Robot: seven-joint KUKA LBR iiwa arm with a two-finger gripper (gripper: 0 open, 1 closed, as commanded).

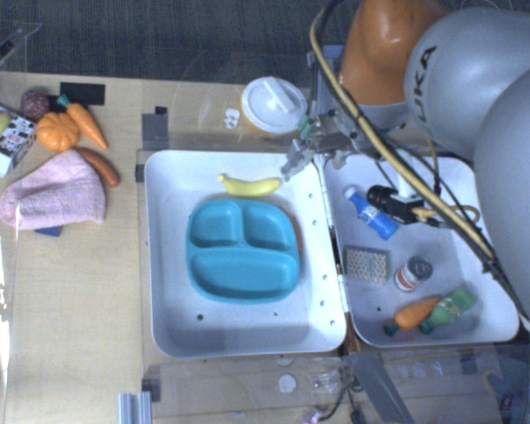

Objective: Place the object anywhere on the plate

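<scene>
Hovering gripper [293,163], finger state indiscernible; banana [250,185] lying just left of the fingers, beside the blue plate [244,252] below them.

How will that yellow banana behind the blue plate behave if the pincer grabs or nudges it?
The banana looks like a small smooth toy, so probably light and stiff, perhaps slippery. Its curved, rounded body may pivot or rock when pushed rather than slide straight. It lies close to the bin's back wall, just off the plate, so a nudge could jam it there.
</scene>
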